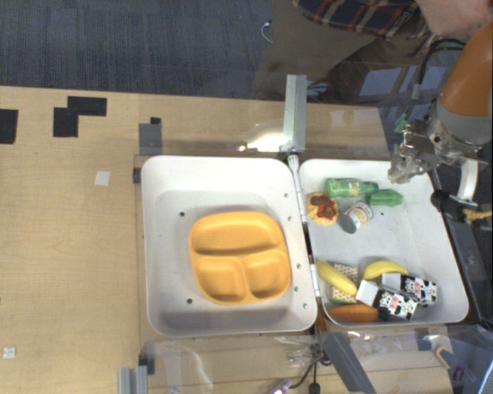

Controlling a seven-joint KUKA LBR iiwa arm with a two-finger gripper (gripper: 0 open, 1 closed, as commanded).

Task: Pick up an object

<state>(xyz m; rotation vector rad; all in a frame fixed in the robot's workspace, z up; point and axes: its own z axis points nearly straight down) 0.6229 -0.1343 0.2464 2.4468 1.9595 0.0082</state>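
Observation:
My gripper (404, 170) hangs over the far right corner of the right bin (431, 231), a little right of a green bottle (349, 187) and a green pickle-like piece (384, 198). Nothing shows between its fingers. Near the bottle lie a small pizza-like toy (322, 208) and a grey can (355, 217). At the bin's near end sit two bananas (336, 277) (384, 269), an orange carrot-like piece (353, 312) and black-and-white cartons (400, 296).
The left bin (162, 231) holds a yellow divided tray (238, 255). A metal post (296, 108) stands at the far end between the bins. A person in a plaid shirt (362, 15) stands behind the bench.

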